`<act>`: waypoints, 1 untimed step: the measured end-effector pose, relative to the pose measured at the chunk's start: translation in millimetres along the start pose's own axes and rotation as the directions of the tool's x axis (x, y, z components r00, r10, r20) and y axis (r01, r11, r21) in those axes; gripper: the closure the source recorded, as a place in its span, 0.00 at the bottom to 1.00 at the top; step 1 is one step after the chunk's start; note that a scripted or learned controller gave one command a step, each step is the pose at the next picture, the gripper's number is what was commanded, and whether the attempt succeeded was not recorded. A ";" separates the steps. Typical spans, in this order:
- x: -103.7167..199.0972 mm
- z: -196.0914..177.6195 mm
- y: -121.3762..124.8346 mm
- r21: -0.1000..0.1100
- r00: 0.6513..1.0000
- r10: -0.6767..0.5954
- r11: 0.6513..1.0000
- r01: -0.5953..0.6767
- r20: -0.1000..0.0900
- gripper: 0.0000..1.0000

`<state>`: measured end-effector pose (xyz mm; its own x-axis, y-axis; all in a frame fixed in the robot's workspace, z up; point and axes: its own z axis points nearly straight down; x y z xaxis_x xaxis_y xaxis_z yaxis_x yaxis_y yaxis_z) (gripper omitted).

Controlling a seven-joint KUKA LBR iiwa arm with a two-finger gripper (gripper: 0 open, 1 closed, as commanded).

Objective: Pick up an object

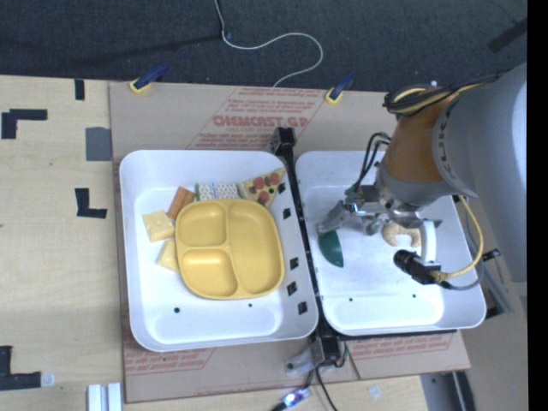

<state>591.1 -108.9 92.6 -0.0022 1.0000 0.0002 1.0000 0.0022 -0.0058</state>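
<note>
Claw state unclear, just above green object, right bin.

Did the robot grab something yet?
Not yet, as far as I can see. The arm is down in the right bin, and its claw sits just above a green thing lying on the floor. Nothing looks lifted. Grabbing and raising it is left.

Small dark green object – teardrop-shaped, lying flat on floor of right bin, near its left wall. Cream curved object farther right in same bin – partly hidden under arm.
</note>
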 end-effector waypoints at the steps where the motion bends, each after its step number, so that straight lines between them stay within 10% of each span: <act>1: 0.4 8.5 -0.2 -0.003 1.000 0.001 1.000 -0.001 0.001 0.00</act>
<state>590.8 -108.6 84.1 -0.0011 1.0000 -0.0007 1.0000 0.0011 -0.0024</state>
